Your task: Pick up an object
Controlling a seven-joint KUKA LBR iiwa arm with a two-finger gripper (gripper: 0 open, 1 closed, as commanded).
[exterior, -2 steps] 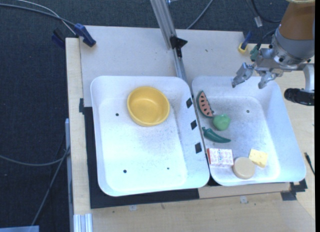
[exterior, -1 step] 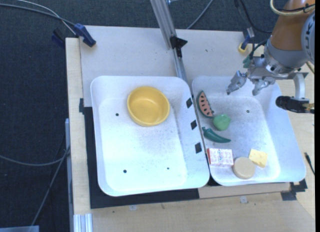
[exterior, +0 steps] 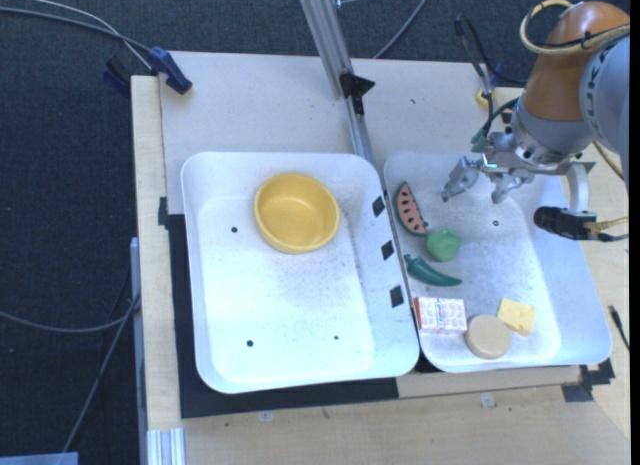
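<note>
- The gripper (exterior: 483, 181) hangs over the far part of the right bin (exterior: 560, 298). Its two metal fingers are spread apart and there is nothing between them.
- The things it could pick are all nearer than it is, so it could close on air if it goes straight down here.
- The closest thing is the watermelon slice (exterior: 408, 209), to the left of the gripper. It is thin and curved, red with a green rind, and it lies near the bin's left wall. A finger could bump that wall.
- Just near of it sits the green ball (exterior: 443, 245), small and round. I think it could roll away from a push.
- The green pepper (exterior: 432, 272) lies beside the ball, long and thin with a pointy end. The gripper could nudge both at once.
- At the near end lie the small box (exterior: 440, 313), flat with red print, the round tan disc (exterior: 487, 337) and the yellow cheese wedge (exterior: 517, 316). The disc and the wedge touch, so they are hard to grab alone.
- The left bin (exterior: 290, 353) is smooth white plastic with dark specks. It holds a yellow bowl (exterior: 296, 212), round and shiny.
</note>
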